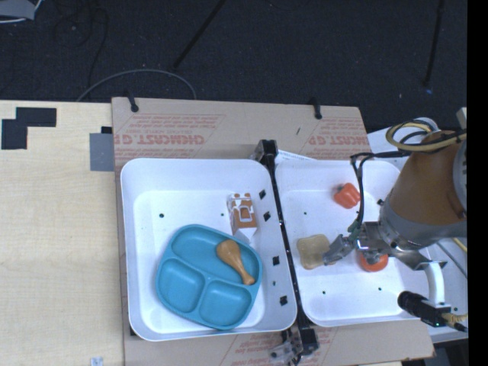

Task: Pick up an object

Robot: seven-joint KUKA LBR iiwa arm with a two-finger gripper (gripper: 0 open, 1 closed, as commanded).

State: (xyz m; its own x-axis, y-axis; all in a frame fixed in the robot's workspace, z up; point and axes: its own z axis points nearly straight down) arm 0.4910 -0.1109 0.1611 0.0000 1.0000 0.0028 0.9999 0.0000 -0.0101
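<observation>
- The jaws (pixel 341 248) sit low in the right bin (pixel 335 311); you cannot tell whether they are wide or narrow.
- Your likeliest target, the tan piece (pixel 311 250), lies just beside them near that bin's left wall. It looks light, flat and possibly soft, so take it across its narrow sides.
- An orange block (pixel 347 196) lies toward the far edge; a red-orange thing (pixel 374 262) is tucked under the wrist.
- The left bin (pixel 145 204) holds a blue tray (pixel 191 288), a wooden spoon (pixel 236 260) and a small carton (pixel 243 211), all well apart.

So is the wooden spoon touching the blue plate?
Touching. The camera view shows the spoon lying on the blue plate, its bowl and handle resting across the plate's upper right compartment, with no gap visible.
</observation>
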